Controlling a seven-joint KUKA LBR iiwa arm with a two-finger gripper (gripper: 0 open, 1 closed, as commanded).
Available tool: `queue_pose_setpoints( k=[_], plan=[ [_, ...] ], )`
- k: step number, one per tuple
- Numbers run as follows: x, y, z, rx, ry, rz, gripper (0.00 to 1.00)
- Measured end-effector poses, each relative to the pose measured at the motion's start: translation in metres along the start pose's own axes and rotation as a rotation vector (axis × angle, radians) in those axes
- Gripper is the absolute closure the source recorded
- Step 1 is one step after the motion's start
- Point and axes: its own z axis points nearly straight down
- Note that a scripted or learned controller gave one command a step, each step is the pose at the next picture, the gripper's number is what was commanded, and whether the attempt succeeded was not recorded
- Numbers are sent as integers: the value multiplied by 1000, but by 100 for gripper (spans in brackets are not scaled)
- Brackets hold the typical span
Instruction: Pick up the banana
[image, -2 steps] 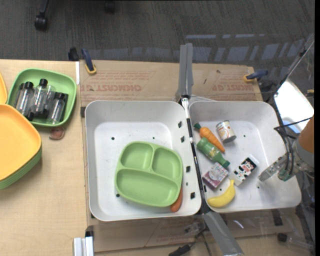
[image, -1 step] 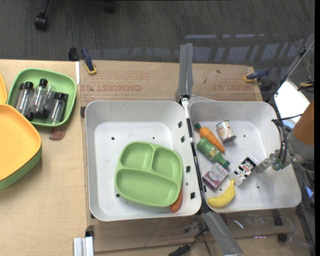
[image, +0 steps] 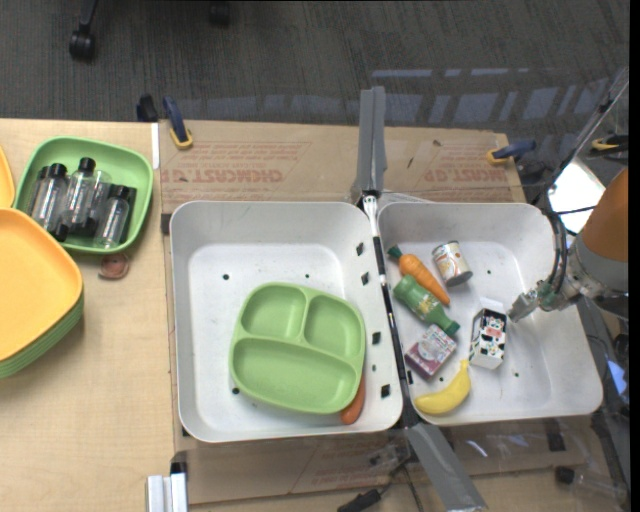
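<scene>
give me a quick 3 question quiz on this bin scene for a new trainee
1. True or false: the banana lies in the same bin as the green divided plate.
2. Which item lies nearest the gripper? A) carrot B) small cow-print carton C) can
3. Fill in: the banana sits near the right bin's ____ edge, close to the divider between the bins.

Key
1. False: the banana is in the right bin, the plate in the left bin.
2. B
3. Front (bottom edge in the camera view)
</scene>
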Motion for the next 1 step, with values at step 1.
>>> queue_pose_setpoints(
  k=[1],
  plan=[
    [-15, 43, -6, 1, 0, 77, 100]
  ],
)
